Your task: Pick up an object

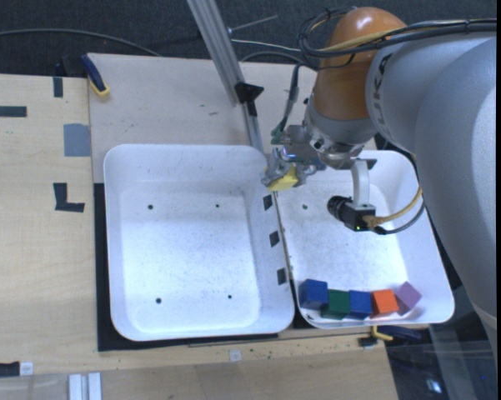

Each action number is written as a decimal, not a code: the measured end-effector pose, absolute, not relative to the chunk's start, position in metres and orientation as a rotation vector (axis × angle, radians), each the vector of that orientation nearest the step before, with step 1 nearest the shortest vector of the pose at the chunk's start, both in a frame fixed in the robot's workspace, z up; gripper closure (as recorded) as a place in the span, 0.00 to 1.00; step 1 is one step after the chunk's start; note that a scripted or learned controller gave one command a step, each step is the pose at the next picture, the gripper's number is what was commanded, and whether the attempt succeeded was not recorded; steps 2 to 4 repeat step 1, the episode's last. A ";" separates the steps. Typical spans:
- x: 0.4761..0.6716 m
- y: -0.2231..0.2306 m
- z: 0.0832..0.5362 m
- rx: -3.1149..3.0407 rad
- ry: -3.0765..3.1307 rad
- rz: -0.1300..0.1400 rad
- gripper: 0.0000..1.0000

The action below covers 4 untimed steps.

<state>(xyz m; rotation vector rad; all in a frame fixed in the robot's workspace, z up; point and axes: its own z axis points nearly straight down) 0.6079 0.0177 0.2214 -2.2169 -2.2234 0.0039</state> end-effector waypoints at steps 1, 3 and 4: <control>0.618 0.069 0.217 -2.213 -2.226 0.001 1.00; 0.618 0.069 0.217 -2.213 -2.226 0.001 1.00; 0.618 0.069 0.217 -2.213 -2.226 0.001 1.00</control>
